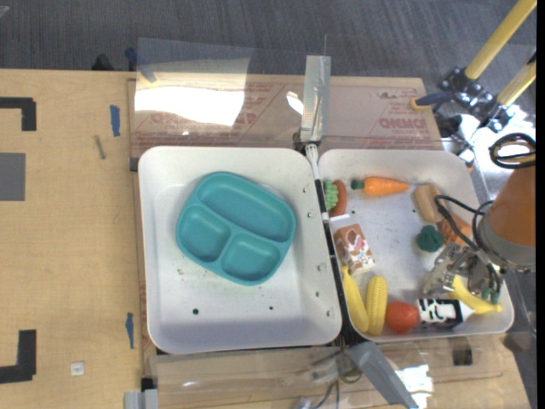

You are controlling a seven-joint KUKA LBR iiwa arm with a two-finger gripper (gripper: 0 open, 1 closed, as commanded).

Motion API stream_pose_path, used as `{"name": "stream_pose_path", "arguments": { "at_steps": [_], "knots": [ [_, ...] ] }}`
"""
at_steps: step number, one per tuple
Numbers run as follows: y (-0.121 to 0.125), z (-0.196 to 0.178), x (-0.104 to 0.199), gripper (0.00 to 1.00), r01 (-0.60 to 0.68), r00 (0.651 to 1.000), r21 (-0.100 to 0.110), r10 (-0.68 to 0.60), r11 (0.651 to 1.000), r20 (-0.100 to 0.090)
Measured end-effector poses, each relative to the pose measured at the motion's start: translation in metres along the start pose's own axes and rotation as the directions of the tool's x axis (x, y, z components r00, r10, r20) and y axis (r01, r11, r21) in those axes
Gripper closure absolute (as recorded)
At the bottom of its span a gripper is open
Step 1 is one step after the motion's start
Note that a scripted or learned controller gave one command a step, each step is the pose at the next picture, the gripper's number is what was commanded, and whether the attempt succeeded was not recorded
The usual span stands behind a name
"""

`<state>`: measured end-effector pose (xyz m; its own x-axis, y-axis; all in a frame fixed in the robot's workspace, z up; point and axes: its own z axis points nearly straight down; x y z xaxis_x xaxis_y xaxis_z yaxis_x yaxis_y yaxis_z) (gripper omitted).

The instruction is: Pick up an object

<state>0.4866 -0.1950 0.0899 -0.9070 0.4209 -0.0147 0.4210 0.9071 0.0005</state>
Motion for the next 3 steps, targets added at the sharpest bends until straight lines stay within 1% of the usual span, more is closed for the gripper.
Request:
{"name": "stream_pose_path", "arguments": {
  "at_steps": [1,2,3],
  "knots": [
    [0.035,0.001,-0.067,1.0,-0.175,0.985,-0.001,0.175,0.985,-0.002],
    [0.038,0.004,-0.147,1.0,0.004,1.0,-0.002,-0.004,1.0,-0.004],
    [0.04,0.003,-0.141,0.0,0.008,0.999,-0.003,-0.008,1.0,-0.037]
  ]
}}
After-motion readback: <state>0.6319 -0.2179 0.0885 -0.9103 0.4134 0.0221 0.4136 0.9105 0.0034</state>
